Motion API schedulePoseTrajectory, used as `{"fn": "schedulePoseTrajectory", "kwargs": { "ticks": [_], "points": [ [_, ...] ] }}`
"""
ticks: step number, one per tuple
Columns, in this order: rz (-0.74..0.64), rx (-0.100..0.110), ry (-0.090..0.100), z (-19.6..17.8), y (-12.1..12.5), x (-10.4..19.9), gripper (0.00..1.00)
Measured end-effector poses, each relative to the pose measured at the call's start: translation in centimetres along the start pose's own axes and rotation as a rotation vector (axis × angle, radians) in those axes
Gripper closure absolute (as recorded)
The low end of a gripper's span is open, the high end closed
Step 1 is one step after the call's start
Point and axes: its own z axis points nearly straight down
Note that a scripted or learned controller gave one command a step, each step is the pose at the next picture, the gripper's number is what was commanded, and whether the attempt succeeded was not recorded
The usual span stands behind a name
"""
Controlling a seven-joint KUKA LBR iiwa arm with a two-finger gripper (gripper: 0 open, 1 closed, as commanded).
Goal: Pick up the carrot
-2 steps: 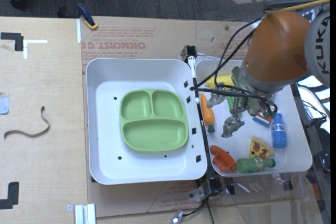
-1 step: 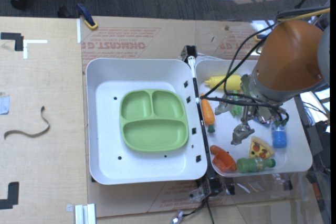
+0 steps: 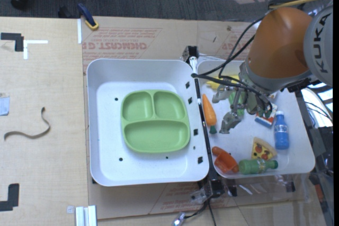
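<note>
My tool point(image 3: 231, 120), the two-finger metal piece under the grey arm with the orange band point(image 3: 279, 42), hangs over the right-hand shallow white bin point(image 3: 296, 164), low in its middle. From this high view I see its grey fingers reaching down, but whether they stand wide or narrow I cannot tell, since the wrist and cables crowd over them. Nothing shows between them.

The carrot point(image 3: 208, 109), a slim orange toy with a small green tip at its lower end, lies just to the left of my tool, close along the bin's left wall and apart from my fingers. It rests flat on the bin floor, pointing roughly up and down the picture.

Other things sit around my tool in the same bin: a small blue plastic bottle with a white cap point(image 3: 281, 132) to its right, a toy pizza slice point(image 3: 262, 150) below and to the right, a green bottle lying on its side point(image 3: 256, 166) further below, and a red-orange toy piece point(image 3: 224, 160) below and slightly left. Well to the left, in the other white bin point(image 3: 100, 156), sits a green divided plastic tray point(image 3: 155, 121).

As I judge it, the pick is not yet done. What is left is to shift left over the carrot, close on it, and lift.
</note>
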Motion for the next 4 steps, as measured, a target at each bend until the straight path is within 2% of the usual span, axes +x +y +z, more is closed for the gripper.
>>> {"fn": "schedulePoseTrajectory", "kwargs": {
  "ticks": [1,2,3,4],
  "points": [
    [-0.008,0.000,0.001,9.9,-6.6,1.6,0.00],
    [-0.067,0.000,-0.004,-0.2,-6.2,-11.1,0.00],
    [-0.153,0.000,0.000,-0.1,-2.2,-0.6,0.00],
    [-0.071,-0.001,0.002,0.0,0.8,3.6,0.00]
  ]
}}
